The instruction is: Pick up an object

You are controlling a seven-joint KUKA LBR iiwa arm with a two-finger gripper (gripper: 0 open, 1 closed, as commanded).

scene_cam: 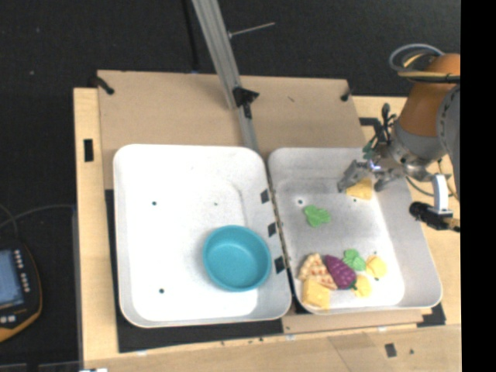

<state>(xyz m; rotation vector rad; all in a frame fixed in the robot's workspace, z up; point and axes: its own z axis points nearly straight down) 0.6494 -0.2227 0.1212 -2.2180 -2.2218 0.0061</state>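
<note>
two shallow white plastic bins [155,177], one round blue bowl [236,257], six-ish small toys, fingers [361,178] pinching a yellow wedge-shaped chunk [360,189] at centre right

you see the arm [422,111] reaching in over the right bin's [403,231] far right corner, its gripper [363,178] closed around a yellow piece [360,189].

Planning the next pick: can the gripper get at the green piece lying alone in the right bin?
Probably yes. The green piece lies by itself on bare floor of the right bin, apart from the pile at the front, and the gripper hangs just beyond it, a yellow piece at its fingers.
</note>
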